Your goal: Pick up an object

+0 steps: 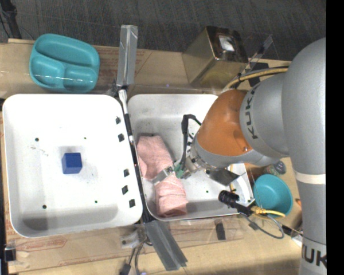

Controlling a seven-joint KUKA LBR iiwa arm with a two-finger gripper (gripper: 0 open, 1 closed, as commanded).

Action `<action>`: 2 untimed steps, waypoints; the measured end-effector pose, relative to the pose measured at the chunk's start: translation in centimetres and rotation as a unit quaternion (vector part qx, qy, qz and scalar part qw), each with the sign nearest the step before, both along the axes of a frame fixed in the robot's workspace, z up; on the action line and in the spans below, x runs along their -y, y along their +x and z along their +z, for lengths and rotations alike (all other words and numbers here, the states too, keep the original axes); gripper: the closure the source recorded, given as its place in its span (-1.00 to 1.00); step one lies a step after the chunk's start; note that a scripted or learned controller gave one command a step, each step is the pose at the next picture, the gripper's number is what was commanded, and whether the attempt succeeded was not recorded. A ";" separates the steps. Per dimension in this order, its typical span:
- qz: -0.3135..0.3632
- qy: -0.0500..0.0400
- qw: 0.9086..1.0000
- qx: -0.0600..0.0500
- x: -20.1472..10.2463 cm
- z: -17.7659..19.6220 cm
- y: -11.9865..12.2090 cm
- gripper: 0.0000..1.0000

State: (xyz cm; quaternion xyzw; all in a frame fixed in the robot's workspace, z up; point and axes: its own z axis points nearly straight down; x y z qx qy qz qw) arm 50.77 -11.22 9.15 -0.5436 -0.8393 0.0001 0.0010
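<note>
A pink cloth (pixel 159 173) lies crumpled along the left side of the right bin (pixel 160 110), running from mid-bin down to its front edge. My gripper (pixel 175 172) is low in that bin, right at the cloth's right edge, under the grey and orange wrist (pixel 223 132). The wrist hides most of the gripper. A small blue cube (pixel 72 162) sits near the middle of the left bin (pixel 23 130), far from the gripper.
A teal divided tray (pixel 64 62) rests behind the left bin. A teal bowl (pixel 273 193) sits right of the right bin, with cables beside it. A tan box (pixel 213 56) stands behind the right bin. A metal divider bar (pixel 126 56) runs between the bins.
</note>
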 end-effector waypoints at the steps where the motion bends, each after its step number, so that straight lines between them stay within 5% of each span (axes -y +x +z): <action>1: 0.002 0.000 1.000 0.001 0.0 1.0 0.1 1.00; 2: -0.157 0.000 0.988 0.000 -6.6 10.0 6.3 1.00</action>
